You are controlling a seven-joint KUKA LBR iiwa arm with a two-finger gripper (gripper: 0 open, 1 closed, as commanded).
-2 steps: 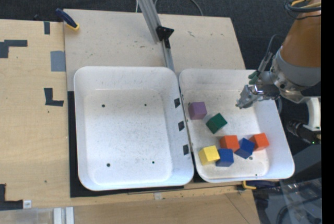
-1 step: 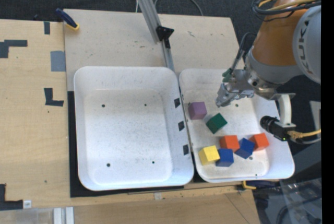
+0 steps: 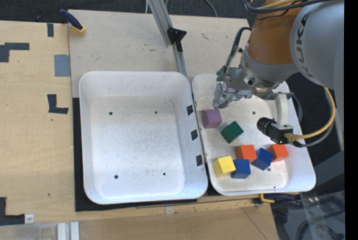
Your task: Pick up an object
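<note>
Right bin (image 3: 305, 177): claw (image 3: 219, 100) tips blurred just above purple block (image 3: 211, 118).

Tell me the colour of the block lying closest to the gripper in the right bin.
Purple. The block sits just below the gripper in the camera view.

I count two shallow white bins, the left bin (image 3: 134, 138) and the right bin (image 3: 296, 177). In the right one lie seven blocks: one purple block (image 3: 211, 118), one green block (image 3: 231, 132), one yellow block (image 3: 225, 165), two orange blocks (image 3: 245, 153) (image 3: 279, 151) and two blue blocks (image 3: 241, 169) (image 3: 263, 159). From the green block, the purple sits at ten o'clock and the yellow at six.
</note>
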